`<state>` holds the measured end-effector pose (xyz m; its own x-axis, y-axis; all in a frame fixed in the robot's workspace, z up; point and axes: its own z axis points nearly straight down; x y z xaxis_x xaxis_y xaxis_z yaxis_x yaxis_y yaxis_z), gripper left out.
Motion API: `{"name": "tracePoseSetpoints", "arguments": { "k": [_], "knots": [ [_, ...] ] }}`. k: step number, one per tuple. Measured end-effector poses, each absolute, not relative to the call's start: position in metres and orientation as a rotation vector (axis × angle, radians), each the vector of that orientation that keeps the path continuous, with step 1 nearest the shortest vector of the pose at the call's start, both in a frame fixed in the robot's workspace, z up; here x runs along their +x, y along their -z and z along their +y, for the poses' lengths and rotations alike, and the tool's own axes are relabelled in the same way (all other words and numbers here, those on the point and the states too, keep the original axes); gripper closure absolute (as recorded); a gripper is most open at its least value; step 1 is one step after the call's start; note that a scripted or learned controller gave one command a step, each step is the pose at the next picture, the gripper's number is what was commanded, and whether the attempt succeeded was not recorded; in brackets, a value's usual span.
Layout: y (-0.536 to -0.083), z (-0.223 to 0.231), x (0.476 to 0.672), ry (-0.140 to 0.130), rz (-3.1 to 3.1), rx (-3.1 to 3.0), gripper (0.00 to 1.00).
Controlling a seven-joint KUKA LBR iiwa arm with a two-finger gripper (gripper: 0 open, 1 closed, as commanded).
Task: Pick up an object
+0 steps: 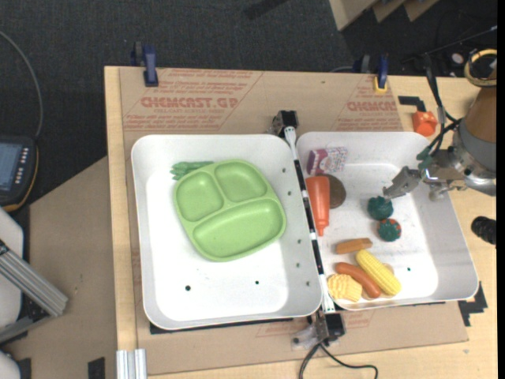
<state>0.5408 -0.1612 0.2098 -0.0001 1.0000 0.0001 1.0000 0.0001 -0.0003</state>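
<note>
- The grey arm reaches in from the right, and its tool (pixel 397 186) hangs over the upper right part of the right-hand shallow white bin (pixel 450 247).
- The fingers are seen at a slant and small; whether the tool is released or clenched cannot be told, and nothing shows between them.
- Just below and left of the tool lie two dark green round toy vegetables: the upper green piece (pixel 379 207) and, just beside it, a lower green piece with a red patch (pixel 388 229).
- An orange toy carrot (pixel 318 200) lies along the left wall of that bin, with a brown round piece (pixel 335 191) touching its right side.
- A small purple and white packet (pixel 327 160) rests in the upper left corner of that bin.
- Near the bin's front edge sit a small orange sausage-shaped piece (pixel 352 245), a yellow toy corn cob (pixel 377 272), an orange carrot-like piece (pixel 354 276) and a pale yellow ridged piece (pixel 344 289), crowded together.
- The left-hand white bin (pixel 162 283) holds a light green plastic plate with three compartments (pixel 229 208).
- Both bins rest on a brown cardboard-covered desk (pixel 197 101).
</note>
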Motion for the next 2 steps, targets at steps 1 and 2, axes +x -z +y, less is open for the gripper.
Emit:
{"name": "tracePoseSetpoints", "arguments": {
  "k": [1,2],
  "knots": [
    [-0.084,-0.180,0.581,-0.004,-2.220,-2.217,0.00],
    [-0.101,-0.181,0.582,0.001,-2.222,-2.223,1.00]
  ]
}}
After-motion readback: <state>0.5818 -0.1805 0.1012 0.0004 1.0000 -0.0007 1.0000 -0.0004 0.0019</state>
